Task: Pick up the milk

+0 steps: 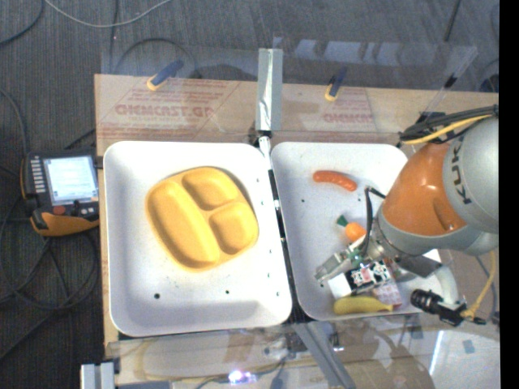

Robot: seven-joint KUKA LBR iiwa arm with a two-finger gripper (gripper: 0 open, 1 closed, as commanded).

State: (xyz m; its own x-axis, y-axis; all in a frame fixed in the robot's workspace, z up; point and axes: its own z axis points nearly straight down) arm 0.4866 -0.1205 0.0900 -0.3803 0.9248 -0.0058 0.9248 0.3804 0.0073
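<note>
The milk (370, 276) is a small white carton with a red and dark label, lying near the front of the right bin (308, 217). My gripper (339, 266) is low in that bin, right at the carton's left side and partly over it. The arm's orange band (422, 201) hangs over the bin's right half and hides what lies beneath it. I cannot make out whether the carton sits inside the gripper or only beside it.
A yellow banana (365, 305) lies just in front of the milk by the bin's front wall. An orange carrot (353, 230) sits just behind the gripper, and a red sausage (335, 180) lies farther back. The left bin (130, 298) holds a yellow divided plate (203, 217).
</note>
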